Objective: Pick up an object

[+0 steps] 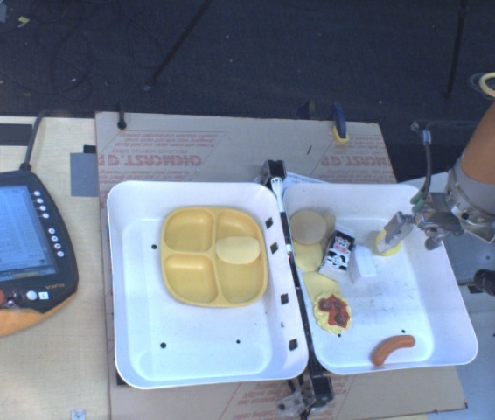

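Near the right bin's (457, 357) front, a sausage (393, 349) lies left-right; the tool (405, 230) looks open.

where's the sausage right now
The sausage lies in the right bin, near its front right corner, just right of the small pizza slice.

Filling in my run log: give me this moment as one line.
arm: over right bin | gripper: above small yellow piece, nothing seen held | sausage: lying in bin | yellow tray: left bin
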### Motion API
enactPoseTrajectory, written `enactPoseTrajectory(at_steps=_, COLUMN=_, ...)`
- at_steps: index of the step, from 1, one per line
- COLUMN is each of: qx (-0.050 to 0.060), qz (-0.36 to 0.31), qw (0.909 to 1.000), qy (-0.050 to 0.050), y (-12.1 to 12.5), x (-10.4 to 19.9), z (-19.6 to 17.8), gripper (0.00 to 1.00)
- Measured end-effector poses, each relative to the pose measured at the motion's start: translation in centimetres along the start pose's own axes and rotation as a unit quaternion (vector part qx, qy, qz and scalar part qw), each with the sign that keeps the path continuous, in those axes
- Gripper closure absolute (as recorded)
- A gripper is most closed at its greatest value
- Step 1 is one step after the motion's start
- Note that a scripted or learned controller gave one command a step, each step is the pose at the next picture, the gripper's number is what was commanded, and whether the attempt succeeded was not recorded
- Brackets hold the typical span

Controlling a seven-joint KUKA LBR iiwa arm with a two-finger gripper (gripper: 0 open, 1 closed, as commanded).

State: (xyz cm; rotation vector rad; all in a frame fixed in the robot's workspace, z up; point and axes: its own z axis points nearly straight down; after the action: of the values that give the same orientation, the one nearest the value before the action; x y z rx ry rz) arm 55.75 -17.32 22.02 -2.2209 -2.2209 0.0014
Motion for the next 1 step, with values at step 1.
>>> enactPoseTrajectory(at_steps=1, qx=-0.001, qz=0.0, qw=1.0, qy=0.0, y=1.34, x=4.99, z=9.65, gripper=0.0)
